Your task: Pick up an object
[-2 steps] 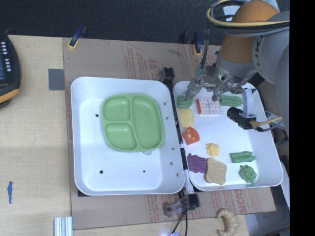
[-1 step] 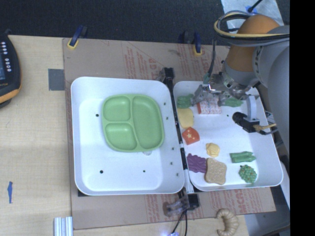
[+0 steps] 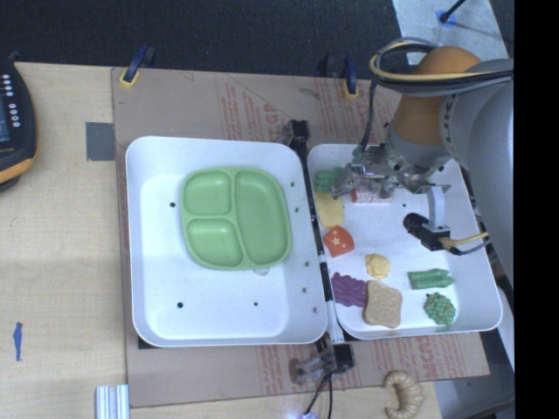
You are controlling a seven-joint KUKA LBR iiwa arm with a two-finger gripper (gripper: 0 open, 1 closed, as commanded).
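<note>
Tan and curled, a small croissant-shaped toy (image 3: 403, 394) is seen nearest the camera, lying on the tabletop (image 3: 61, 260) outside the bins. Just beyond it, along the near edge of the shallow white right-hand bin (image 3: 489, 317), a brown bread-slice toy (image 3: 383, 304), a purple grape-like toy (image 3: 348, 290) and a bumpy green broccoli-like toy (image 3: 440, 308) are set in a row. A little farther in, a small yellow lump (image 3: 377, 265), an elongated green pepper-like toy (image 3: 430, 278) and a red block-shaped toy (image 3: 338, 240) are found, then a pale yellow piece (image 3: 329, 209) and a green piece (image 3: 328, 181) near the far left corner. The shallow white left-hand bin (image 3: 153, 312) carries a light green three-compartment plate (image 3: 236, 217).

At the far end of the right-hand bin the end effector (image 3: 377, 182) of the grey arm is lowered; whether it is open or closed cannot be told, and nothing can be seen held.

The step in hand is judged to be the approach or descent, with no object yet picked. The next move is thought to call for settling over one toy, most likely the green or pale yellow piece closest by. The green pepper-like toy lies with its long axis roughly left to right across the view; which end is its tip cannot be told.
</note>
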